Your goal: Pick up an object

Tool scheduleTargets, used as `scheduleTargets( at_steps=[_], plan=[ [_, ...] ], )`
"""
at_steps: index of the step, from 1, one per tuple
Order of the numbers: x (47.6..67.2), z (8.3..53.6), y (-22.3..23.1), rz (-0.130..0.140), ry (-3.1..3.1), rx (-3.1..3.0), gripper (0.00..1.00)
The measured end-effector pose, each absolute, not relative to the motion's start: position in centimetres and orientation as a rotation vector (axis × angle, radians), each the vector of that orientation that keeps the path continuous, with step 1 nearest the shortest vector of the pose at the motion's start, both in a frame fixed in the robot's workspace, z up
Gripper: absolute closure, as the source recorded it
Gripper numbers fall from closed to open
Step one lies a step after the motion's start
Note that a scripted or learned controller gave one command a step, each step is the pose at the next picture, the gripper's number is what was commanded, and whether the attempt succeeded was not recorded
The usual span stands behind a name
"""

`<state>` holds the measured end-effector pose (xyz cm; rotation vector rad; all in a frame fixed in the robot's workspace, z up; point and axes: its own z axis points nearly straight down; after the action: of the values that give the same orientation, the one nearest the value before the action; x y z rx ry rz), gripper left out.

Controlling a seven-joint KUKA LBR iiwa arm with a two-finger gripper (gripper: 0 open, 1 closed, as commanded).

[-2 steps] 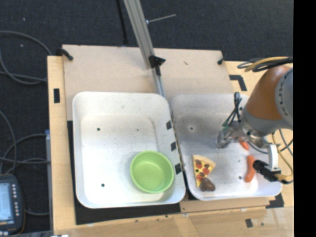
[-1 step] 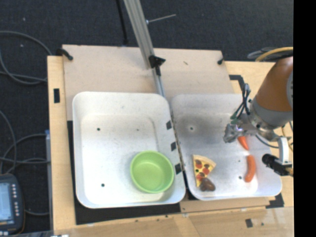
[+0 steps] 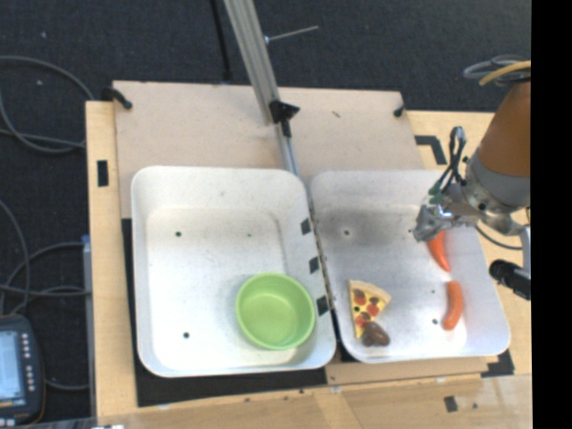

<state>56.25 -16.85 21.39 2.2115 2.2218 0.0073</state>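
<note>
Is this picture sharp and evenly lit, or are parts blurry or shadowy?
Camera view: soft and grainy throughout; light is even and without glare, with a grey smudge across the right bin; the green bowl reads clearly, while the end effector over the orange piece is a blurry tangle.

Arm (image 3: 507, 141) cut off at right edge of view; upper links out of frame. Gripper (image 3: 433, 224) too small/blurred to read finger state. Upper end of orange carrot (image 3: 440, 252) hidden behind gripper, so contact can't be judged. Dark lump (image 3: 375, 334) touching pizza slice (image 3: 366, 304): too small to ID.
</note>
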Motion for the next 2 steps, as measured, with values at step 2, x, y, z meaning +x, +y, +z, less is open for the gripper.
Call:
scheduleTargets(
  at_steps=[2],
  plan=[
    [57.3, 26.2, -13.0, 0.0, 2.227, 2.215, 1.0]
  ],
)
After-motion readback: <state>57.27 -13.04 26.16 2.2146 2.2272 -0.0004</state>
